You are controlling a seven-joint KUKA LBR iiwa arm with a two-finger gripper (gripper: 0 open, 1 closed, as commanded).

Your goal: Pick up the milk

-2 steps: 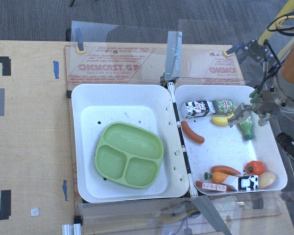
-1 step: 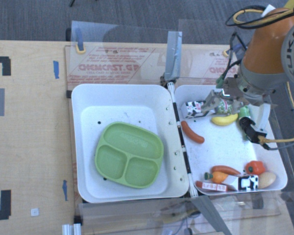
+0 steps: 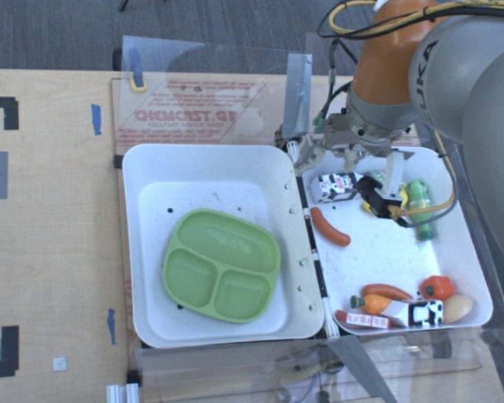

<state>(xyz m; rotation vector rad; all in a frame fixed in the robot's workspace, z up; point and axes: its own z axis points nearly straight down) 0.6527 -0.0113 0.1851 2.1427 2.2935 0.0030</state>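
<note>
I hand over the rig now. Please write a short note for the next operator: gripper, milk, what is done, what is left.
Gripper: low over the far left corner of the right bin; its grasp cannot be seen.
Milk: a cow-patterned pack lies just beside the gripper; a similar carton lies at the near edge. Which one is the milk is unclear.
Done: no lift visible.
Left: grasp, lift.

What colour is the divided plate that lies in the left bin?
The divided plate is light green, plain, seen clearly in the camera view.
</note>
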